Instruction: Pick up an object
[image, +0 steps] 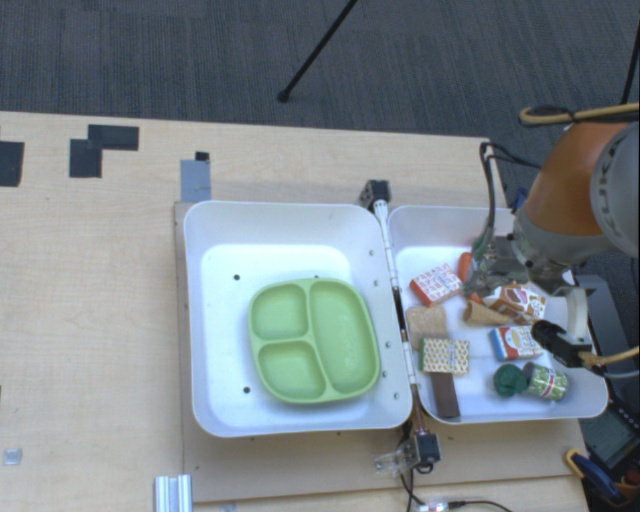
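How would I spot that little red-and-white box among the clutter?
Start at the right-hand white bin, the one crowded with small items. Go to its upper left part, near the divider: the red-and-white box lies tilted there, just above a plain tan block. It is the red thing nearest the green plate.

green divided plate (314, 341) in left white bin (215, 330); grey carpet (200, 50)

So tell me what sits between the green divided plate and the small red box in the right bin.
In the camera view, the two bins' adjoining white rims lie between the green divided plate and the small red box, plus bare bin floor.
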